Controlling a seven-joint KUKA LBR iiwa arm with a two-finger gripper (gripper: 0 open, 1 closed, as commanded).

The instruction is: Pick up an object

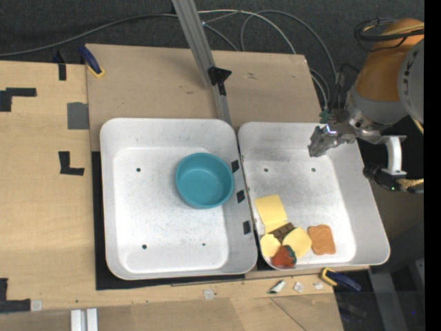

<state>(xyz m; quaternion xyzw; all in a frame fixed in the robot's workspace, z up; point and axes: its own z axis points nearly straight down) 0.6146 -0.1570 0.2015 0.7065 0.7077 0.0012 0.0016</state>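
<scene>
My gripper [321,143] hangs over the far end of the right bin [365,205]; whether it's open or clenched I can't tell. Targets sit well apart at the near end — yellow block [270,211], smaller yellow piece [298,241], orange piece [321,239], red item [283,256]. Risk, imo: they're packed tight, so a descent could nudge neighbours & close on nothing. Blue bowl [203,179] in the left bin [124,205] looks awkward to grip.

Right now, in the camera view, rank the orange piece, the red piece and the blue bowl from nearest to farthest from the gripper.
Measured from the gripper, over the right bin's far end:
1. Orange piece, at the right bin's near end, almost straight below the gripper in the picture.
2. Red piece, at the same bin's near edge, further left.
3. Blue bowl, in the left bin.
</scene>
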